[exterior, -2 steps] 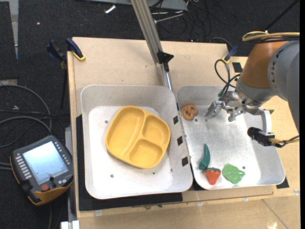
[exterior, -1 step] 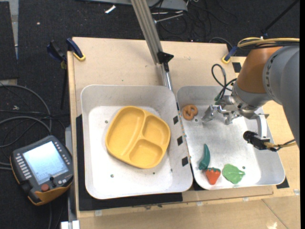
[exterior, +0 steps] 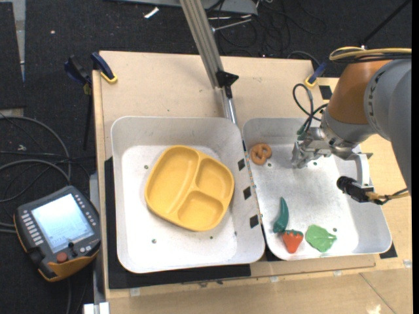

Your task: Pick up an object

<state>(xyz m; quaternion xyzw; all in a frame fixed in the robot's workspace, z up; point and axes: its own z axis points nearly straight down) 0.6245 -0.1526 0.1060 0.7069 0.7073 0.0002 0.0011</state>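
Your gripper hangs over the far part of the right bin, near the pretzel; can't tell its state, nothing seen held. Pickable stuff in that bin: pretzel by the far left wall, green pepper, strawberry and green leaf near the front. Yellow divided plate sits in your left bin.

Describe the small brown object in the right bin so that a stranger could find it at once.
Look at the right bin, the one without the yellow tray. Near its far left corner lies the pretzel, alone. It is brown and looped, unlike the green and red items grouped at the near edge.
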